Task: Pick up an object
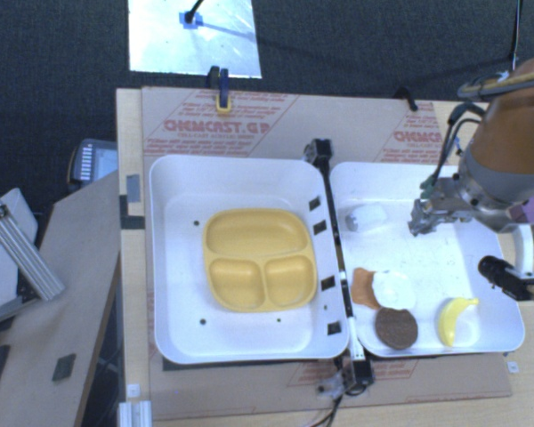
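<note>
Banana [457,318]: yellow toy, near front corner of right bin [489,265], lying free. Likely light, stiff plastic, smooth and curved; best taken across its middle, where it is narrowest.
Beside it: brown disc [397,327], white round piece [394,289] touching an orange slice [363,286]. Pale object [365,216] near the bin's back left.
Hand [424,219]: low over the bin's back half, well apart from the banana, nothing between its fingers; open or closed cannot be told.
Left bin [173,265]: yellow divided tray [256,258].
</note>
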Controlling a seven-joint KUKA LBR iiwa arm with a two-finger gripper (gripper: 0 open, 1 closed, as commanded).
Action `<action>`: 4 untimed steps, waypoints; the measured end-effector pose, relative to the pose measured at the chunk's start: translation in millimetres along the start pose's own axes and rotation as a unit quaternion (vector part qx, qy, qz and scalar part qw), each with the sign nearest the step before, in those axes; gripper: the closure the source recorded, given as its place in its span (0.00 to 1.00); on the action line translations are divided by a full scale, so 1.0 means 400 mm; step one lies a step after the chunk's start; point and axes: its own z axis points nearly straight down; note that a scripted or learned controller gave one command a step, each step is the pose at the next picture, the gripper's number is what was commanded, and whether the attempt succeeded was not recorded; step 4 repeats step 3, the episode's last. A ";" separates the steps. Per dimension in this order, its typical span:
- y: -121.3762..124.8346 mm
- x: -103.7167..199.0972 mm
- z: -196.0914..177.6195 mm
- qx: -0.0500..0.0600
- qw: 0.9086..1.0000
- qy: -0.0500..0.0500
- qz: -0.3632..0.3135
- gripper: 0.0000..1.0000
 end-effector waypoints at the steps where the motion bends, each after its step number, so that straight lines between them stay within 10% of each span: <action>1: 0.041 0.140 -0.003 0.000 1.000 0.001 -0.001 1.00; 3: 0.067 0.415 0.007 0.000 1.000 0.001 0.000 1.00; 4: 0.067 0.415 0.007 0.000 1.000 0.001 0.000 1.00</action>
